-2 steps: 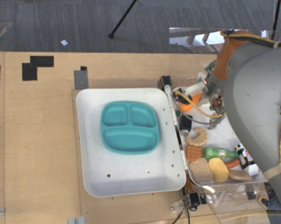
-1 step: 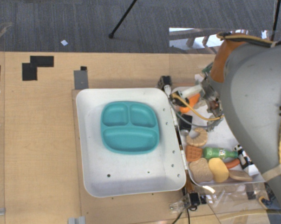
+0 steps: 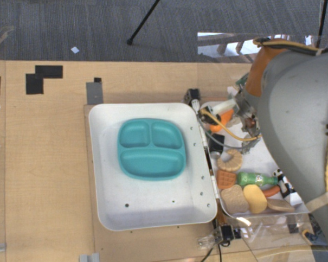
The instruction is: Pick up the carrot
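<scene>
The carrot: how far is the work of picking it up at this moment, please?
Done: the arm has reached into the right bin, and the gripper sits at its far end, right beside the carrot. In hand: the orange carrot lies at the gripper's tip, but I cannot tell whether it is gripped. Left: a clear grasp and a lift. The teal plate lies in the left bin.

A light wooden bench (image 3: pixel 47 187) stands on dark grey carpet (image 3: pixel 94 22).
</scene>
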